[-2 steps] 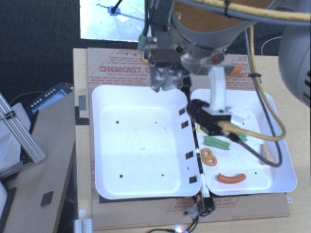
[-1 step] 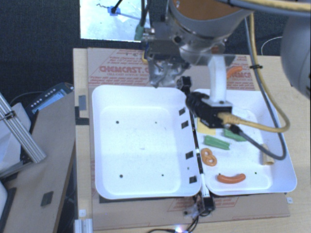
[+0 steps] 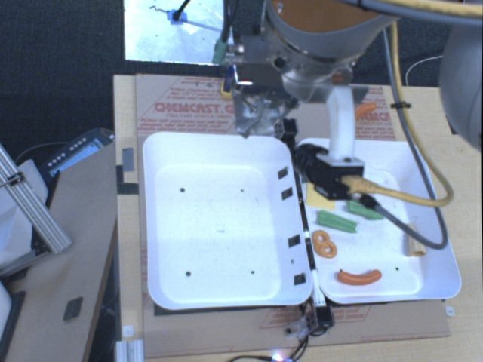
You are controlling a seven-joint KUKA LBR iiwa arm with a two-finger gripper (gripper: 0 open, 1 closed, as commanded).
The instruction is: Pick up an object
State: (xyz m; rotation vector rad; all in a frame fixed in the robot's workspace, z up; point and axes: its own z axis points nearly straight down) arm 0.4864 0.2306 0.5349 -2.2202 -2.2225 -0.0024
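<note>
Green piece [image 3: 336, 222], orange ring [image 3: 325, 243] and orange curved piece [image 3: 359, 277] are lying in the right bin [image 3: 447, 276] while the gripper [image 3: 256, 119] is hanging, apparently, over the left bin's [image 3: 219, 202] far rim. I cannot tell whether the claw is open or closed, and the reach is likely only beginning, needing a shift right and down.

So my desk [image 3: 90, 225] is a plain tan wooden top, with a sheet of brown cardboard [image 3: 189, 104] printed in red lettering laid flat across it. Behind the desk the floor [image 3: 60, 36] is dark, almost black carpet, and there's a bright pale rectangular patch [image 3: 162, 21] on it at the top with a small blue thing sitting in it. Off to my far side a silvery ribbed metal rail [image 3: 34, 210] leans at a slant, next to a dark handheld device [image 3: 75, 151] with a bluish screen.
</note>
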